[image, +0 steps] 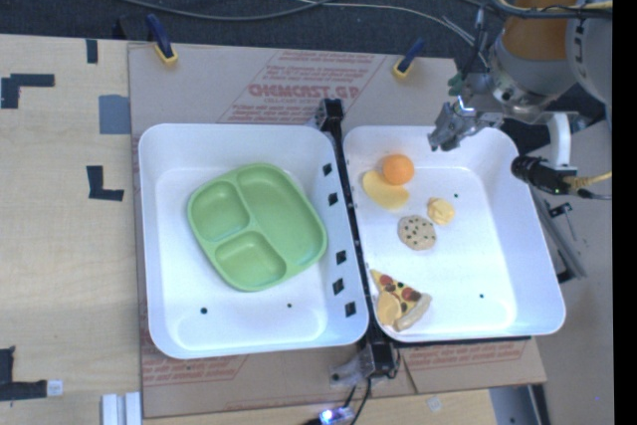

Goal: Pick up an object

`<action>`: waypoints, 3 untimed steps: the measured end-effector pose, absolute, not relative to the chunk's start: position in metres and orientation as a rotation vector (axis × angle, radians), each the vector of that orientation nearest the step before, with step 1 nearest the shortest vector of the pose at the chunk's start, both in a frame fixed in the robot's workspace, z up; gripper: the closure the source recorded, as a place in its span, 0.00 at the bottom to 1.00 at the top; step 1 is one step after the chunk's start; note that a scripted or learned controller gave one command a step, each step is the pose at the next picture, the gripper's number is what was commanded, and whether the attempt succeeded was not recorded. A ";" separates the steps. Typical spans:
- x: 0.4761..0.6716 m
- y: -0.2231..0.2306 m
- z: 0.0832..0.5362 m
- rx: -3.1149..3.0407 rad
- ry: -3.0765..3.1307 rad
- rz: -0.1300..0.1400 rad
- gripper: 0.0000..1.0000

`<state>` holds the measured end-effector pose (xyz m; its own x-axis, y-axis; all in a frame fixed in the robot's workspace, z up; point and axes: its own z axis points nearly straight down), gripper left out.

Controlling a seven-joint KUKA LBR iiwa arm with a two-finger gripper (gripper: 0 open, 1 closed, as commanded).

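Note:
The right bin [518,244] holds an orange ball [397,169] resting against a flat yellow piece [383,189], a small yellow lump [441,210], a chocolate-chip cookie [417,233] and a pizza slice [401,302] near the front left corner. My gripper [450,131] hangs above the bin's back edge, to the right of and behind the orange ball, apart from every object. Nothing shows between its fingers.
The left bin [164,214] carries a green divided plate [258,226]. A black divider with clips runs between the bins [343,214]. Yellow clamps [162,50] [405,67] pin the cardboard sheet at the back. Cables cross the dark floor behind.

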<state>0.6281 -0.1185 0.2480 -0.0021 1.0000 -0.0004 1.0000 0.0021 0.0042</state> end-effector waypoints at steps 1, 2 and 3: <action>0.628 -0.118 0.268 2.220 2.223 0.001 1.00; 0.622 -0.068 0.270 2.217 2.228 -0.001 1.00; 0.619 -0.017 0.271 2.217 2.228 -0.001 1.00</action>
